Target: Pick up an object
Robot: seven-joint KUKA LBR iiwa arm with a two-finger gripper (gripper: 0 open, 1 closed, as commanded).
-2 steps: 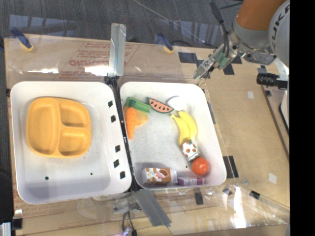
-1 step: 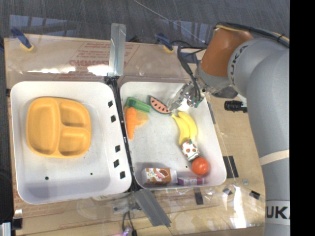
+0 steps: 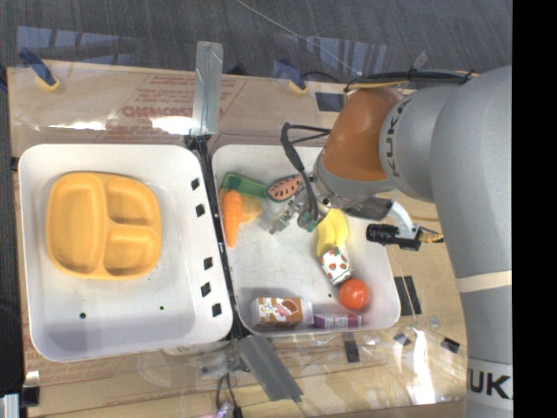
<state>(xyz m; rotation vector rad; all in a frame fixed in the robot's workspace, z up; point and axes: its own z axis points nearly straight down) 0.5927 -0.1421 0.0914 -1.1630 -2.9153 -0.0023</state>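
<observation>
My gripper (image 3: 293, 219) hangs low in the right bin (image 3: 261, 273), under the orange wrist band, between an orange carrot (image 3: 232, 215) on its left and a yellow banana (image 3: 332, 230) on its right. Its fingers (image 3: 280, 223) stand apart, open, with nothing between them. A green-stemmed piece (image 3: 241, 184) and a reddish slice (image 3: 285, 188) lie just behind the gripper. Toward the front lie a small patterned bottle (image 3: 337, 265), a red tomato (image 3: 353, 294), a labelled packet (image 3: 281, 311) and a purple box (image 3: 336, 321).
The left bin (image 3: 104, 316) holds a yellow divided plate (image 3: 104, 225). The grey arm covers the right bin's back right corner and the bench beyond it. A dark cable (image 3: 294, 151) loops over the bin's back wall.
</observation>
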